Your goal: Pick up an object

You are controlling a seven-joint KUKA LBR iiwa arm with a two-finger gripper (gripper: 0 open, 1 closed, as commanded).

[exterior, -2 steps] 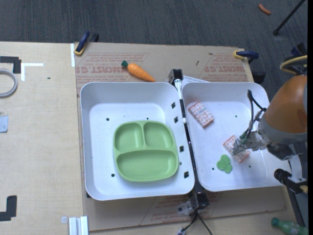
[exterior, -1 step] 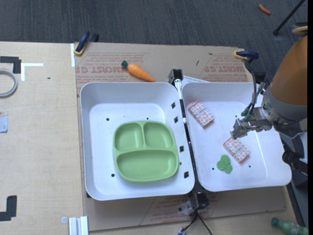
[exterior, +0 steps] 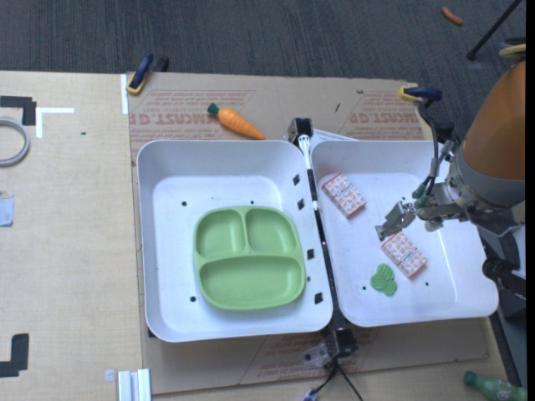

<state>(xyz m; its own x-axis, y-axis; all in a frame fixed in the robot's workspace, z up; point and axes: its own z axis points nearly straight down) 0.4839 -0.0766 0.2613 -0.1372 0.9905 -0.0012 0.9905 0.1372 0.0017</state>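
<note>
The arm is reaching in from the right over the right bin (exterior: 468, 303), its orange band sitting high at the frame's edge, and the end effector (exterior: 394, 221) is hanging above the bin's middle with its metal fingertips pointing leftward. Whether those fingertips are spread or pressed together cannot be told from this angle, and nothing is showing between them. Just below the end effector, almost under its tips, a small patterned packet (exterior: 405, 254) is lying flat on the bin floor, tilted diagonally; whether the two are touching cannot be told. A second patterned packet (exterior: 344, 195) is lying up and to the left of the end effector, near the bin's left wall and well apart from the fingertips. A small green leafy toy (exterior: 384, 280) is resting below and slightly left of the nearer packet, close to the front wall of the bin. In the left bin (exterior: 159, 224) a green divided plate (exterior: 248, 258) is sitting with its three compartments facing up. Behind the bins, on the cardboard sheet covering the worktop (exterior: 58, 266), a toy carrot (exterior: 236, 121) is lying on its side, well away from the arm. Blue clamps (exterior: 140, 73) are gripping the cardboard's far edge at both corners.
</note>
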